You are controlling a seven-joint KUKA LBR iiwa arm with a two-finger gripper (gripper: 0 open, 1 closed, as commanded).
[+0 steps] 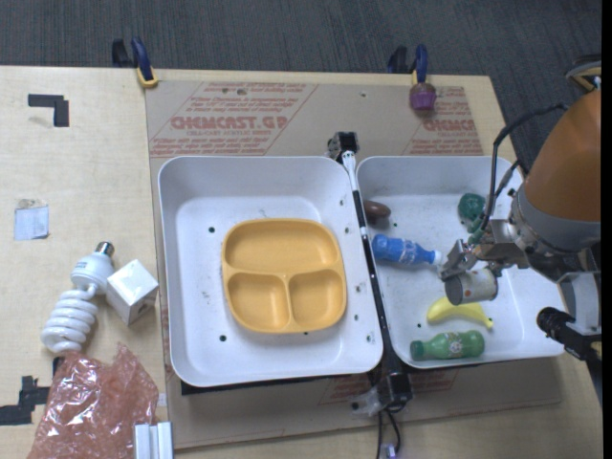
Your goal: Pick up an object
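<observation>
No object is seen lifted as yet: the gripper (463, 268) is poised low in the right bin (421, 175), its state not discernible, with the banana (457, 312) just below and the blue bottle (402, 251) beside it.

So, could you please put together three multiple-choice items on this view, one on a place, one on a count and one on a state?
1. Where does the yellow three-compartment plastic tray lie?
A. in the left white bin
B. in the right white bin
C. on the wooden bench

2. How many compartments does the tray have?
A. two
B. three
C. four

3. How does the green plastic bottle rest?
A. standing upright
B. lying on its side
C. held up by the gripper

Key: 1 A, the tray sits inside the left bin's walls. 2 B, one long and two smaller hollows show. 3 B, it lies flat along the right bin's near wall, below the yellow banana.
</observation>
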